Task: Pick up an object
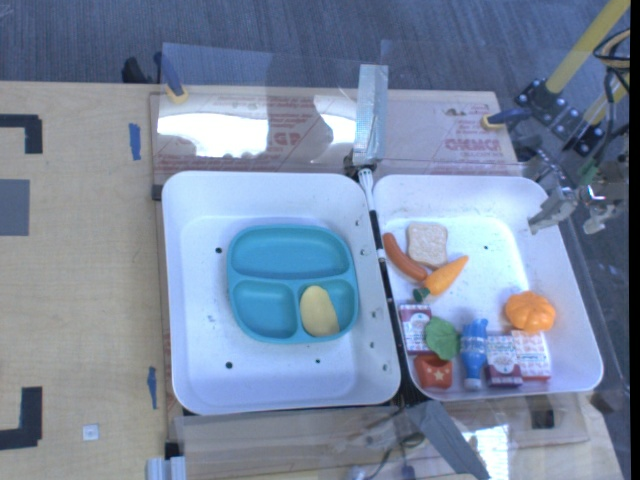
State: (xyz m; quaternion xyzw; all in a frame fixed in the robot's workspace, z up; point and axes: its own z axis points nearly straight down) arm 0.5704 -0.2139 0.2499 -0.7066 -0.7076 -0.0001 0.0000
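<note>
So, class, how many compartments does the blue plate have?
3. On the blue plate in the left bin: one wide at the far side, two at the near side; the near-right one holds a yellow item.

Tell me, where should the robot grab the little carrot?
Probably at the middle of the carrot, from straight above. It lies flat and slanted, so fingers should close across its narrow width. Its green end touches the hot dog, so the pointed end has more room.

The gripper hangs over the right bin's far right rim. Left and nearer lie toast, sausage, carrot; the tray sits far left.
</note>
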